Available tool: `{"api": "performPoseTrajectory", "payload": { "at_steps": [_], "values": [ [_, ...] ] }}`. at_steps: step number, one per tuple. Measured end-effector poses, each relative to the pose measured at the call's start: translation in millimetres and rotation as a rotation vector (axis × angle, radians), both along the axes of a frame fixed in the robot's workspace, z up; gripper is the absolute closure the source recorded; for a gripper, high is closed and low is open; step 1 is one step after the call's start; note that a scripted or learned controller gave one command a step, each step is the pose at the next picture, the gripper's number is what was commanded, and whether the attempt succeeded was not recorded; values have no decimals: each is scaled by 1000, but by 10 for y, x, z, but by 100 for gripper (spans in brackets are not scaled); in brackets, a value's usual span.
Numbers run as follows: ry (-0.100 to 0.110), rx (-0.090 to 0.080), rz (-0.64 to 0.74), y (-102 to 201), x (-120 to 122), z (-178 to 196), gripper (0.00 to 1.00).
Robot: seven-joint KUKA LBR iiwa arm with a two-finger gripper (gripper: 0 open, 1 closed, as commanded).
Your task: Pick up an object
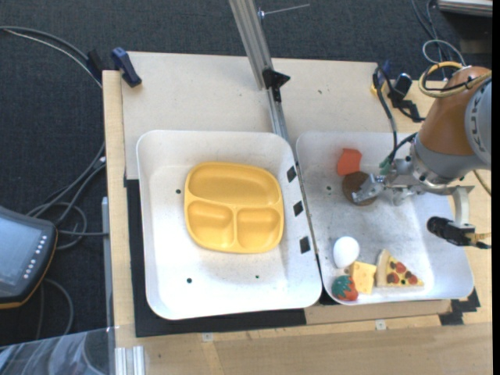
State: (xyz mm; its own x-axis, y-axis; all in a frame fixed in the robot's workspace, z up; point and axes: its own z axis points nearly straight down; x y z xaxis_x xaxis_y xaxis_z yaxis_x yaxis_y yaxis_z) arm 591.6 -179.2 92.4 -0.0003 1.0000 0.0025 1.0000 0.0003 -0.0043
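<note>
In the right bin (437, 233) lie an orange block (349, 161), a brown round piece (355, 183), a white egg (345, 250), a yellow cheese wedge (362, 276), a pizza slice (397, 272) and a small green and red item (344, 288). The arm reaches in from the right. Its gripper (366, 194) is low in the bin, right against the brown round piece's lower right edge and partly covering it. The orange block sits just above and to the left of the gripper.
A yellow divided plate (233, 207) lies in the middle of the left bin (156, 233). A metal rail (275, 108) runs down between the two bins. A black part (451, 230) of the arm hangs over the right bin's right side.
</note>
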Motion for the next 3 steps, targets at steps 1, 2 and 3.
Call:
{"api": "performPoseTrajectory", "payload": {
  "at_steps": [1,2,3],
  "values": [
    [-5,0,1,2,17,130,100],
    [-12,-4,2,13,123,618,100],
    [-12,-5,2,13,142,1167,100]
  ]
}}
